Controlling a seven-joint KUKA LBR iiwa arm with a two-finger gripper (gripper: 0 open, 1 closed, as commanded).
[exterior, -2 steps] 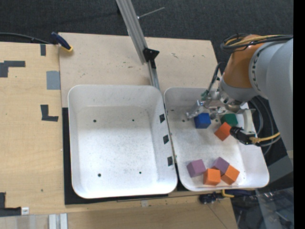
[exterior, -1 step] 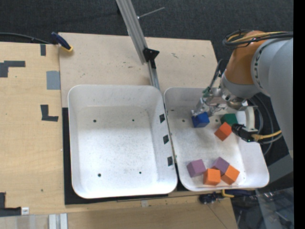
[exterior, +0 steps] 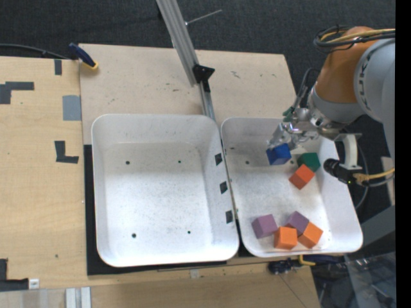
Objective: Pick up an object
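Four small foam cubes, two purple (exterior: 264, 225) and two orange (exterior: 286, 237), cluster at the near end of the right white plastic bin (exterior: 247, 172). Beyond them lie another orange cube (exterior: 301, 176) and a green cube (exterior: 309, 161). Farther in, the gripper (exterior: 289, 133) sits directly over a blue foam cube (exterior: 279, 154), apparently clamped on it.

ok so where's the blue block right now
In the right bin, upper part, the blue block sits just under the gripper, left of the green block.
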